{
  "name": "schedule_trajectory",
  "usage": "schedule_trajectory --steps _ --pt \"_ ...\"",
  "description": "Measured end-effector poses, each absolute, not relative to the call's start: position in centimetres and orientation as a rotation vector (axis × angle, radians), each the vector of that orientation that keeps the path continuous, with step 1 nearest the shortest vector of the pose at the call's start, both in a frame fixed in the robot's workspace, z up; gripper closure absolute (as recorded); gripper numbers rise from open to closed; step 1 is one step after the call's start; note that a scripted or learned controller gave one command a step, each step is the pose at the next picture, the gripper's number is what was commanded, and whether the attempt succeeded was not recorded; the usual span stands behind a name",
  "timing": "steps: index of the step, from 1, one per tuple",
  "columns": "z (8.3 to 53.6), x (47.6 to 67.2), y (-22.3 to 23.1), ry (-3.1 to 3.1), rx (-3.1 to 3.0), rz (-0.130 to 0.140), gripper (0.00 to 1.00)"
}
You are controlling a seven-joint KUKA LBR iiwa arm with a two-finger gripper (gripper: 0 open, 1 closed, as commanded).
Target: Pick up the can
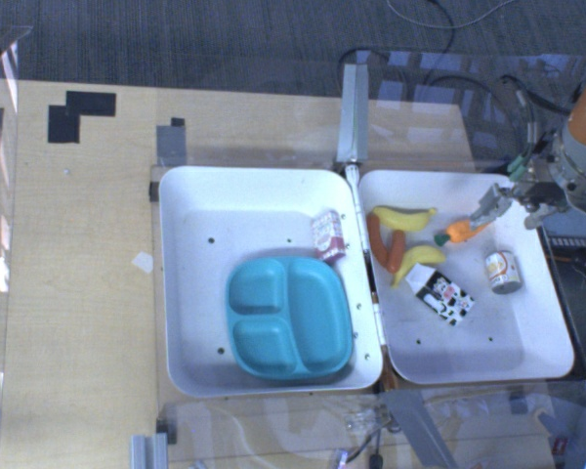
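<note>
Clutter is occupying the right bin [527, 360]: two bananas [402, 218], an orange carrot [459, 231], a black-and-white box [443, 295] and the can [503, 272], which is lying on its side near the bin's right wall, apart from the other items. The end effector [492, 206] is hovering above the bin's upper right corner, just over the carrot and short of the can; its opening cannot be judged, and nothing is visibly held. The left bin [190, 262] is holding a blue tray [288, 316]. The can's isolation is probably favouring a clean approach.
</note>
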State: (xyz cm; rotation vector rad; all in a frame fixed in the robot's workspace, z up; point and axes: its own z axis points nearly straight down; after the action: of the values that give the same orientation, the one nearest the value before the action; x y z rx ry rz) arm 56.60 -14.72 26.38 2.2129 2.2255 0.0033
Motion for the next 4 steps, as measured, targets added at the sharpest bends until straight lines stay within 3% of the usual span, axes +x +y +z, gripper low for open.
schedule_trajectory --steps 1,2,3,4 --pt "29.4 60.4 -17.1 2.416 1.995 0.006 0.0" --pt "15.7 53.5 -20.6 2.329 2.104 0.002 0.0" --pt "9.0 53.4 -20.2 2.313 2.108 0.01 0.0" --pt "8.8 60.9 -19.4 2.188 2.244 0.009 0.0"
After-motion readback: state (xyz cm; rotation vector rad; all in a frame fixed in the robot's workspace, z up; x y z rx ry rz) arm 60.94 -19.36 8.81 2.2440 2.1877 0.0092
